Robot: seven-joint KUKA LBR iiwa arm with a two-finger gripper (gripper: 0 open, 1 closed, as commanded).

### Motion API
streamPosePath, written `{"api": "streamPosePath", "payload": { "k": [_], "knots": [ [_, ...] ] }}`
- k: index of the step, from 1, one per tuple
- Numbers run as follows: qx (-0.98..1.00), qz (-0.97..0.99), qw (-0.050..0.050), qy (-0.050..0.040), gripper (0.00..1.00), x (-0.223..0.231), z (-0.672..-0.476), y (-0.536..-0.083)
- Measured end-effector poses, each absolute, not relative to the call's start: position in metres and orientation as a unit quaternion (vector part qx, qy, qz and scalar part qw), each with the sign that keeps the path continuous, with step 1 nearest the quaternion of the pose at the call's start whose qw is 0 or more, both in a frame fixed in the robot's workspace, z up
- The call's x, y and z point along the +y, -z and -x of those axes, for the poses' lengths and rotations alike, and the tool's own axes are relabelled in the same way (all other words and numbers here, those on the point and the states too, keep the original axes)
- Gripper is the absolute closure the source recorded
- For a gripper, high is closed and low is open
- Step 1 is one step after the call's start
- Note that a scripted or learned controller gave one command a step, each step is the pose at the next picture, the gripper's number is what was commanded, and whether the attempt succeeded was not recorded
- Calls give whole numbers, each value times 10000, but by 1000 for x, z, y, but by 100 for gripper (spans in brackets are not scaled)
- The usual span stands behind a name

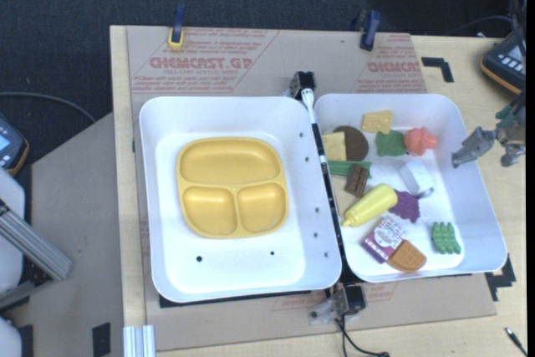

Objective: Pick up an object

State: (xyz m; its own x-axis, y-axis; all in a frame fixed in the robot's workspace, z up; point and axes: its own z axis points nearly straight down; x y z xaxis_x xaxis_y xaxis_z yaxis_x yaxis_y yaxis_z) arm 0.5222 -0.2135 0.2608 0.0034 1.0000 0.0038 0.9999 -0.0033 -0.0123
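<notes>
Gripper (478, 145) hovers at the right bin's (481, 205) edge, its state impossible to tell.
The yellow bottle (369, 204) looks light, stiff, slippery; its middle likely offers the best hold.

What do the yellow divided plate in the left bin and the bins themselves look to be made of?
The yellow divided plate looks like moulded plastic, matte with a soft sheen and rounded compartment edges. The left bin and right bin seem to be thin formed white plastic, smooth with faint glare; the exact material is uncertain.
</notes>
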Motion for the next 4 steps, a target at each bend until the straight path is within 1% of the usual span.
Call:
{"api": "streamPosePath", "payload": {
  "k": [1, 2, 3, 4],
  "knots": [
    [-7071, 7071, 6, -2, 0, -213, -524, -267],
    [-7073, 7069, 31, -13, 0, -213, -531, -221],
    [-7070, 7072, 35, -12, 0, -213, -534, -158],
    [-7071, 7071, 46, -15, 0, -208, -526, -97]
  ]
}}
